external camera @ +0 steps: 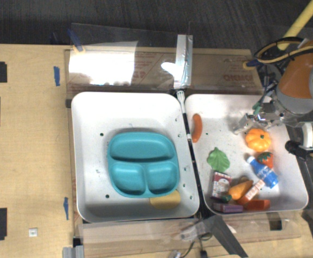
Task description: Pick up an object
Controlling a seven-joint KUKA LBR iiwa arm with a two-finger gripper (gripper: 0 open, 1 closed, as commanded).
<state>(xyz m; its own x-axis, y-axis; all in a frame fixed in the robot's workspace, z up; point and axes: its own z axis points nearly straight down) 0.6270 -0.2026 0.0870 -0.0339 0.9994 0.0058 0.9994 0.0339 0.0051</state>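
Metal two-finger hand (259, 119), mid-right of frame, sits just above small orange plastic pumpkin (258, 139); finger state unclear, nothing lifted yet, grasp & lift remain.

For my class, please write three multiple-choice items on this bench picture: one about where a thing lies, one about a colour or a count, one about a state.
1. Where does the teal tray lie?
A. in the left bin
B. in the right bin
C. on the bare bench

2. What colour is the leaf-shaped toy?
A. blue
B. green
C. orange

3. How does the pincer stand relative to the small pumpkin?
A. it is over the left bin, far from the pumpkin
B. it is in the right bin, close above the pumpkin in the picture
C. it is resting on the teal tray

Answers:
1. A, as the tray sits inside the left bin, with a tan piece at its lower edge.
2. B, as it is plainly green against the white floor of the right bin.
3. B, as the pincer's metal tip appears just above the pumpkin.
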